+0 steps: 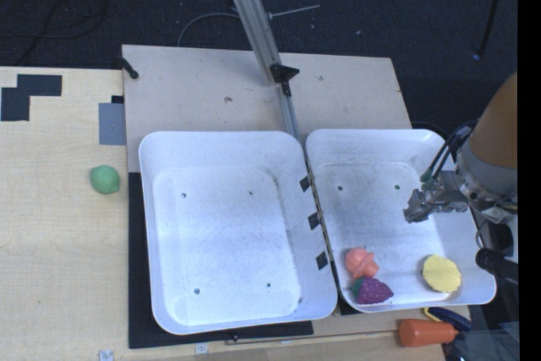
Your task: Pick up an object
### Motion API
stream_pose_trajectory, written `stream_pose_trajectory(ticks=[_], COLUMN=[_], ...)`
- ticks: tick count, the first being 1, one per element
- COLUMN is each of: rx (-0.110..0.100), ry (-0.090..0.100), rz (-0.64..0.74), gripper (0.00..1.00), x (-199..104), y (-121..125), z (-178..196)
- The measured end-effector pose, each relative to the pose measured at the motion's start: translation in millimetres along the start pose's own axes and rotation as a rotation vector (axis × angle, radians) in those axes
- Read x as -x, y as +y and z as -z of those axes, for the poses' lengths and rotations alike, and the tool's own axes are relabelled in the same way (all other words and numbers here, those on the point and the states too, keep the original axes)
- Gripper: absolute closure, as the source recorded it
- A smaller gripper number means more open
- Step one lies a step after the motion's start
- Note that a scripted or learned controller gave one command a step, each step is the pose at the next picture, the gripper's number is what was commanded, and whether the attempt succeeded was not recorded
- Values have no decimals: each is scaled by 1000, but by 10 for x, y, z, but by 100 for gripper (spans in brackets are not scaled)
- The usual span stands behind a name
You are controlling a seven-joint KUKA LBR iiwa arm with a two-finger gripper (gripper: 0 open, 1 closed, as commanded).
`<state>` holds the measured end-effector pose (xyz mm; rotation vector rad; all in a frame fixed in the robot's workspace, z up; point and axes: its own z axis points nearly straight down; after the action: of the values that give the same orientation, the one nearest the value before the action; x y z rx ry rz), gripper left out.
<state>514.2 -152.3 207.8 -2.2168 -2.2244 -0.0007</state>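
Dark floor with loose cables surrounds the table, which carries two shallow white bins side by side; you have the left bin bare of objects and the right bin holding all three candidates along its near edge. Orange-pink toy and purple toy sit touching each other near the bin's near-left corner; yellow object lies apart from them toward the near-right corner. Green ball rests on the table well left of the bins, an orange object just outside the right bin's near rim. Claw hangs over the right bin's right half, above open bin floor, nothing visibly in it; you cannot tell its opening from this angle. Judged step: approach, no grasp yet. Nearest target looks like the yellow object; your next move would need travel toward the near rim, then descent centred over it
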Motion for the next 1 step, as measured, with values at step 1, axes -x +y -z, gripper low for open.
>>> stream_pose_trajectory(ticks=[1], rx=[0], ry=[0], rz=[1], gripper=[100], x=[-554], y=[50], z=[-56])
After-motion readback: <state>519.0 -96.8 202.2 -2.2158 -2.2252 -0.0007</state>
